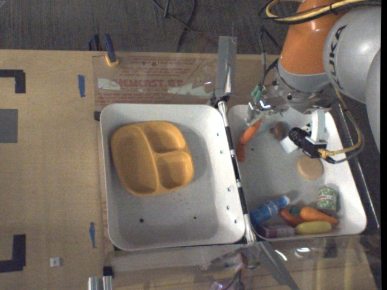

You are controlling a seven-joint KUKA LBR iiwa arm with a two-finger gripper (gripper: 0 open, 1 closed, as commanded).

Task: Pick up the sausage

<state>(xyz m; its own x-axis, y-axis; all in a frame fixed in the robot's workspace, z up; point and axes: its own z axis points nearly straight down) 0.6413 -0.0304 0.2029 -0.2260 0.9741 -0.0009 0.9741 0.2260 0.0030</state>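
The sausage (247,139) is a long orange-red piece in the right bin (346,180). It lies slanted along the bin's left wall near the far corner. My gripper (261,110) hangs over that far-left corner, below the orange band of the arm. Its tip is right above the sausage's upper end, and I cannot tell whether they touch. The arm's wrist hides the bin's far edge.
A small brown lump (279,130) and a tan disc (310,168) lie mid-bin. Along the near edge sit a blue bottle (270,209), a carrot (318,214), a yellow piece (313,227) and a green can (327,198). The left bin (169,225) holds a yellow divided plate (151,157).
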